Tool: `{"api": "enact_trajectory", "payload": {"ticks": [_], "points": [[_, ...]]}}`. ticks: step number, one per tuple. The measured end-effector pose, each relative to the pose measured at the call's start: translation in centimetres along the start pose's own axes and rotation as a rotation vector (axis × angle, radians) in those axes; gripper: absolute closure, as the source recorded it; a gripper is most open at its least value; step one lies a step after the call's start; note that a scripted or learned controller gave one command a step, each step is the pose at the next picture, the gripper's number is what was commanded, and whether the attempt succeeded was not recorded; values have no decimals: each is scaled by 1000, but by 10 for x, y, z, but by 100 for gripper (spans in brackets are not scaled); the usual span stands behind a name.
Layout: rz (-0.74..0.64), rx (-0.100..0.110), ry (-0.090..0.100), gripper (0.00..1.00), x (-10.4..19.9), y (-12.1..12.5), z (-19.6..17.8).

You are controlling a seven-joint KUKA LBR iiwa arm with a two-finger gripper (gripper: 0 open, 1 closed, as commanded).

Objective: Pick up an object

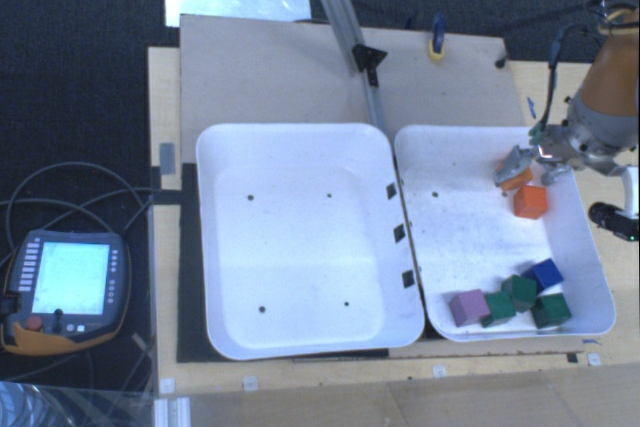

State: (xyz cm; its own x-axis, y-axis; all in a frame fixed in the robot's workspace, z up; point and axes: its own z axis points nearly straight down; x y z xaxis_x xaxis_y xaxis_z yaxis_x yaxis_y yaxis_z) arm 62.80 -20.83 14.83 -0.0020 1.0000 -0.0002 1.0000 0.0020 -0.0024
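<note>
My gripper (531,171) hangs over the upper right part of the right bin (470,225), its two grey fingers spread apart and open. An orange block (531,202) lies on the bin floor just in front of the fingers, apart from them. A smaller orange piece (515,181) shows right under the left fingertip (509,165); I cannot tell whether they touch. At the bin's front right corner sit a pink block (466,306), a blue block (546,273) and green blocks (520,292).
The left bin (300,235) lies beside the right one, their rims meeting at the middle. A slanted metal pole (340,5) rises behind the bins. A teach pendant (65,290) with cables rests at the far left, off the bench.
</note>
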Motion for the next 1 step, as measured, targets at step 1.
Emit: {"api": "enact_trajectory", "payload": {"ticks": [1], "points": [[-2,-23,-7,0,-1,6,30]]}}
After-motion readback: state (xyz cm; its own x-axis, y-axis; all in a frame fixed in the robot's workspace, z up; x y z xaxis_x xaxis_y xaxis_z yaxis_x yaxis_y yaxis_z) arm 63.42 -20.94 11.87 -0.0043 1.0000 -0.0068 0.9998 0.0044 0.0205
